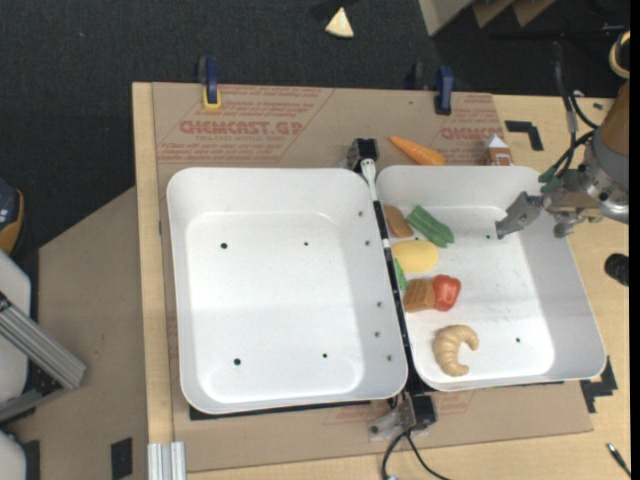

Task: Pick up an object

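Plastic toy food, probably light, stiff and slick, lies left of and below the end effector [541, 214], whose fingers are spread with nothing between them; the croissant [455, 348] suits a mid-body pinch.

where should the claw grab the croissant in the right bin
Grip the croissant across its thick middle, coming straight down from above. It lies flat and apart from the other food, with bare bin floor on its right, so the curved ends probably offer less hold.

Croissant [456, 349] and pepper [446, 291] in right bin [560, 308], beside left bin [200, 208].
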`<state>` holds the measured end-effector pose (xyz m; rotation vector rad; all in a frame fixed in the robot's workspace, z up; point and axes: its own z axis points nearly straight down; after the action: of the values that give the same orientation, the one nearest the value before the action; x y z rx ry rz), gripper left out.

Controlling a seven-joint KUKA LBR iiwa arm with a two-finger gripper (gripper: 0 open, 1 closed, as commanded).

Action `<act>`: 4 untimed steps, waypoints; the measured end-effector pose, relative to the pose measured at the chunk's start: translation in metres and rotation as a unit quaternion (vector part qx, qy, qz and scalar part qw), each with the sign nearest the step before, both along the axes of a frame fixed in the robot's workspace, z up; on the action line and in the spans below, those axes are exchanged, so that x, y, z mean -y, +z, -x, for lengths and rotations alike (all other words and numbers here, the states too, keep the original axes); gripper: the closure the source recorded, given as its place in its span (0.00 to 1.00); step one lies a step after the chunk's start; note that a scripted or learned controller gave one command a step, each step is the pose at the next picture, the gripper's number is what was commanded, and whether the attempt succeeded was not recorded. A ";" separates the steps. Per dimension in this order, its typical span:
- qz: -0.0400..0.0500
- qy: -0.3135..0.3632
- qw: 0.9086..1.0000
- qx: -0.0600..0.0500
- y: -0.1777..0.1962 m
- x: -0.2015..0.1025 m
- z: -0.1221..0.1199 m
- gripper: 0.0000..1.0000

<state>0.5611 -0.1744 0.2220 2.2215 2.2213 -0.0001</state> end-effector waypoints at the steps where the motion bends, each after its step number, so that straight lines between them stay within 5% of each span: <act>1: 0.000 0.004 1.000 0.003 -0.099 -0.050 -0.094 0.00; 2: -0.001 0.001 1.000 -0.003 -0.140 -0.061 -0.072 0.00; 3: 0.001 0.001 1.000 0.003 -0.137 -0.066 -0.107 0.00; 4: 0.000 0.001 1.000 -0.001 -0.137 -0.080 -0.094 0.00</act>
<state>0.6555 -0.0945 0.0852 2.2211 2.2244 -0.0016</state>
